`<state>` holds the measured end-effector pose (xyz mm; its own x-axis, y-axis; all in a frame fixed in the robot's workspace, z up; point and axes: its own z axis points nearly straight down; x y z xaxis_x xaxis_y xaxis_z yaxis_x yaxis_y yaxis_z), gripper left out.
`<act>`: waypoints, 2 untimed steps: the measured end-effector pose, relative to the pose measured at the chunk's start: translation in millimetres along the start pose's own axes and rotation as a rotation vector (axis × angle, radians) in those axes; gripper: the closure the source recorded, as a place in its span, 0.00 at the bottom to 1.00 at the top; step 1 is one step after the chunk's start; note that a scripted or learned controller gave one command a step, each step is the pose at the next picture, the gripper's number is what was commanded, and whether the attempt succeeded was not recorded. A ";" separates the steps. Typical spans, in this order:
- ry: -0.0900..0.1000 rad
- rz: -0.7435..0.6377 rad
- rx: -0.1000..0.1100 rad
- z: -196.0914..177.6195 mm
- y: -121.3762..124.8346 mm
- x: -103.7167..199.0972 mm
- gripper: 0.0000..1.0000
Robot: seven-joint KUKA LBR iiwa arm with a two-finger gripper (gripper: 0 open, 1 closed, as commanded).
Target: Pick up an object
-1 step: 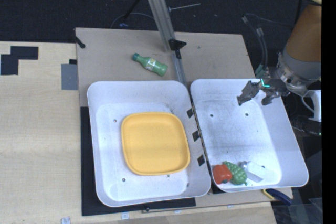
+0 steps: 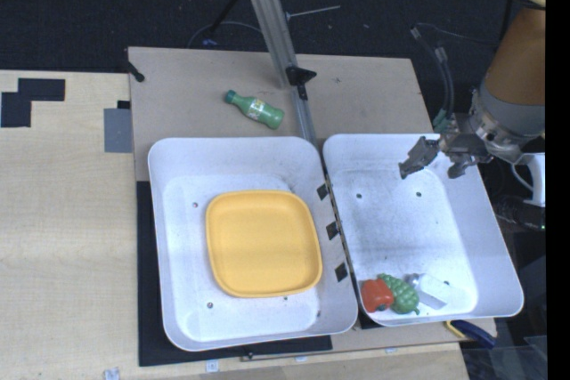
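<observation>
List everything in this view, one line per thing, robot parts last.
left bin: 1, white, left half of the bench
right bin: 1, white, right of the left bin, touching it
plate: 1, yellow, square with rounded corners, flat in the left bin
small objects: a cluster, red, green and white, at the near edge of the right bin
bottle: 1, green, lying on the bench behind the left bin
metal rail: 1, silver, slanting up behind the bins
arm: 1, grey with orange band, at the right
gripper: 1, dark, over the right bin's far part, open, holding nothing
</observation>
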<state>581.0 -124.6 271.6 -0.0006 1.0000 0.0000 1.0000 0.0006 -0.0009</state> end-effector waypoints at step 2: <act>0.000 0.002 0.004 102.8 -7.0 17.6 0.00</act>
<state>573.9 -107.0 168.9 0.0009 1.0000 0.0005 1.0000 -0.0009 -0.0045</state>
